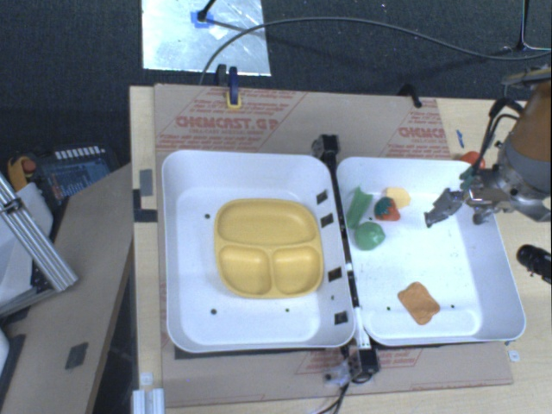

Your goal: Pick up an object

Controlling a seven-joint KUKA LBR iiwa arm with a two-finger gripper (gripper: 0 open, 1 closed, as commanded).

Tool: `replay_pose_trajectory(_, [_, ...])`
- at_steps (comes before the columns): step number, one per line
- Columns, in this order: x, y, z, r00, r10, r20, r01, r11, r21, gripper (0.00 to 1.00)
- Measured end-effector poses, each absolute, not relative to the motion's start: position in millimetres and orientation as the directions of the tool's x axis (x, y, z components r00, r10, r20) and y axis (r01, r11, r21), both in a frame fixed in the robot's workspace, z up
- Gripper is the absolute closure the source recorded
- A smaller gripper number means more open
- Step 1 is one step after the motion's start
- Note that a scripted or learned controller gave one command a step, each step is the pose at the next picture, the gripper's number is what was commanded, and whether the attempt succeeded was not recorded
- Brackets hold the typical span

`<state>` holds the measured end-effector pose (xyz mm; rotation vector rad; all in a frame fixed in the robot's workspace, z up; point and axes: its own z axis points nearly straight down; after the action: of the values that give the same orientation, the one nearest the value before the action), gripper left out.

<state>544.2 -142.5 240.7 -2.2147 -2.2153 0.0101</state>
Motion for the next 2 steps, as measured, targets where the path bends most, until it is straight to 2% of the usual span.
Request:
replay_pose_trajectory(1, [546.6, -142.0, 247.4, -0.003, 1.000, 0.000, 1.000, 0.003, 0.001, 0.00])
replay_pose_trajectory(2, [546.4, -142.2, 184.6, -0.001, 1.000, 0.001, 1.000, 0.001, -0.003, 0.00])
